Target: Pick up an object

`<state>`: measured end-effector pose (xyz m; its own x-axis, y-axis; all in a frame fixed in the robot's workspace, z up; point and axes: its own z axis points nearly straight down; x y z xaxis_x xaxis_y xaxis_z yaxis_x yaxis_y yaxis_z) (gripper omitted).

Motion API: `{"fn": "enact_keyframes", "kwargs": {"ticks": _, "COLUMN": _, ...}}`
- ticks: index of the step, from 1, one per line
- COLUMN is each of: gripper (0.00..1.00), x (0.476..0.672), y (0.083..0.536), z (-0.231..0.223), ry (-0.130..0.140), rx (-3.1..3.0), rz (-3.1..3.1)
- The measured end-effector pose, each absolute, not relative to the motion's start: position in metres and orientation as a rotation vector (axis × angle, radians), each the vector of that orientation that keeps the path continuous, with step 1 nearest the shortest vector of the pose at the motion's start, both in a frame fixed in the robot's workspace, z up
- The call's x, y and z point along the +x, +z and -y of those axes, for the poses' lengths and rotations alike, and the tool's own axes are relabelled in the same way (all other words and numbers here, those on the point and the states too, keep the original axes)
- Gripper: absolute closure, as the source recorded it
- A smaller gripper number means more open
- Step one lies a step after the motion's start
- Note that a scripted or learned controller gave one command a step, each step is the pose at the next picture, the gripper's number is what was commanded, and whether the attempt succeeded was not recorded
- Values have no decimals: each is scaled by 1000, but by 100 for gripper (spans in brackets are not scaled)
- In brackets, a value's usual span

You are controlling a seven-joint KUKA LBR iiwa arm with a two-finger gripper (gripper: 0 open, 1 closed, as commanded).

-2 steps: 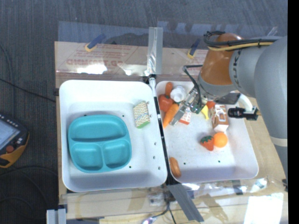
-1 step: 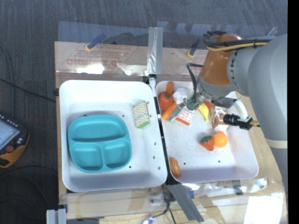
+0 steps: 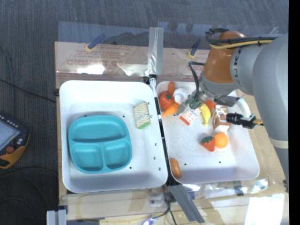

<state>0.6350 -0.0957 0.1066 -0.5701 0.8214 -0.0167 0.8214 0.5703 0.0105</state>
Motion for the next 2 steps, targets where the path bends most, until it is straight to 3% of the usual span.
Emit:
{"fn": "enact_keyframes", "kwargs": {"ticks": 1, "gripper": 100, "x": 635, "y": 184, "z": 16, "ry": -5, "rx": 1867, "rz": -2525}}
{"fn": "enact_keyframes", "kwargs": {"ticks": 2, "gripper": 100, "x": 646, "y": 284, "z": 133, "ry": -4, "rx": 1856, "rz": -2530}}
